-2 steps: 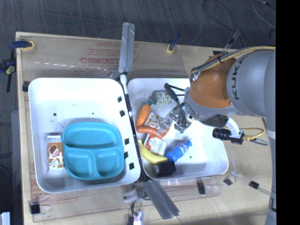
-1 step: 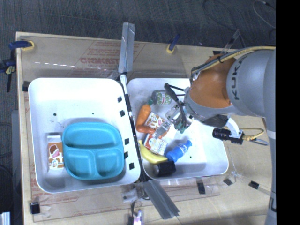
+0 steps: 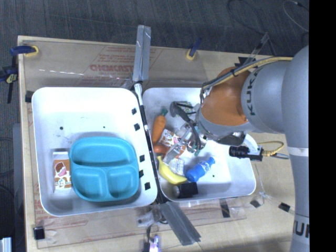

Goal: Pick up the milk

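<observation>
A small carton [image 3: 62, 172] with brown and white print lies flat in the left bin [image 3: 79, 106], against the left side of the blue tray; it looks like the milk. My gripper [image 3: 187, 136] is low in the right bin [image 3: 239, 180], far from that carton. It hangs over a white and red printed packet [image 3: 169, 139] beside the carrot. The arm's orange band [image 3: 223, 104] and grey wrist hide the bin floor behind the gripper.
A blue three-part tray [image 3: 104, 168] fills the front of the left bin. The right bin holds a carrot [image 3: 158, 126], a banana [image 3: 170, 174], a blue bottle [image 3: 200, 169] and a black object [image 3: 186, 189]. A metal divider [image 3: 140, 56] runs between the bins.
</observation>
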Robot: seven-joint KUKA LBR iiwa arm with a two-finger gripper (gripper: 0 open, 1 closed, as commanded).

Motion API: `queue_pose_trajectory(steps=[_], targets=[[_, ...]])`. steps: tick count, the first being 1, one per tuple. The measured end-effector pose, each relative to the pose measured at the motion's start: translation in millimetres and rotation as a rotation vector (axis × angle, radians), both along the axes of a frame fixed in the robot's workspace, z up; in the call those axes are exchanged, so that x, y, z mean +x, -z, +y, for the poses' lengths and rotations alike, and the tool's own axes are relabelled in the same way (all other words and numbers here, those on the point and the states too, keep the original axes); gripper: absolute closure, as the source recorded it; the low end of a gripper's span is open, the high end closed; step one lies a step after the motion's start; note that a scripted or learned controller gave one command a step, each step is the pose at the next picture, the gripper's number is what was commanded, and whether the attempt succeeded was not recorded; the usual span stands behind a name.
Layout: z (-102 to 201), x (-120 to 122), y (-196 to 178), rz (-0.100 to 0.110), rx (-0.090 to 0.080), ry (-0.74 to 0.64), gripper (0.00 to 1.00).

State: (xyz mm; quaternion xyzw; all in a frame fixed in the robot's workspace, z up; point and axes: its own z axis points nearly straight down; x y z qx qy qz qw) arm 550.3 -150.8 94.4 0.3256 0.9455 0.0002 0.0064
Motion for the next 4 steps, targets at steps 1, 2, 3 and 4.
queue_pose_trajectory(steps=[1, 2, 3, 4], targets=[[0, 2, -7, -0.001, -0.002, -0.005, 1.0], [0, -25, -3, 0.006, -0.003, 0.007, 1.0], [25, -72, -113, 0.012, 0.004, 0.066, 1.0], [60, -24, -117, 0.013, 0.003, -0.028, 1.0]])
